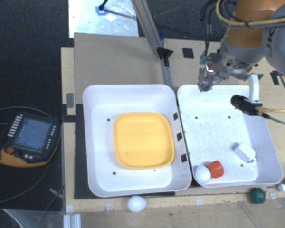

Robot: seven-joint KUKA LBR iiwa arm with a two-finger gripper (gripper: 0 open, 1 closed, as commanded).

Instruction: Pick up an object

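In the right bin point(228, 127) a small red-orange cup point(215, 169) lies near the front edge, with a white ball point(202, 174) touching its left side. A white block point(244, 152) rests to their right. The gripper point(206, 83) hangs over the back left corner of the right bin, well away from these objects. Nothing shows between its fingers.
A yellow square plate point(143, 139) lies in the left bin point(97, 141). A white egg-shaped object point(137, 204) and a dark green ball point(257, 195) sit on the bench in front of the bins. A teach pendant point(28, 137) lies far left.
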